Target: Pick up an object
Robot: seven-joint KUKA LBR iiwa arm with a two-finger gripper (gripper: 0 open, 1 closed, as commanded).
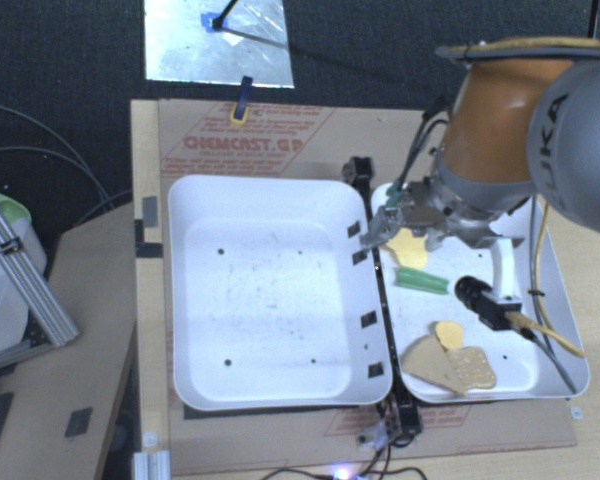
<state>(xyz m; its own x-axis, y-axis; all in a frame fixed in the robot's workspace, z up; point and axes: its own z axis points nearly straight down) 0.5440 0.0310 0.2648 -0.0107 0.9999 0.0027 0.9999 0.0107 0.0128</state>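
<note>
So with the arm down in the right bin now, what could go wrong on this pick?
The gripper sits close to the bin wall, so it may strike or snag the divider. The yellow piece and green stick lie touching, so a grasp may catch both or neither. The arm hides part of the bin from the camera, so a miss could go unnoticed.

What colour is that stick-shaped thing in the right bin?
Green, seen in the camera view.
</note>
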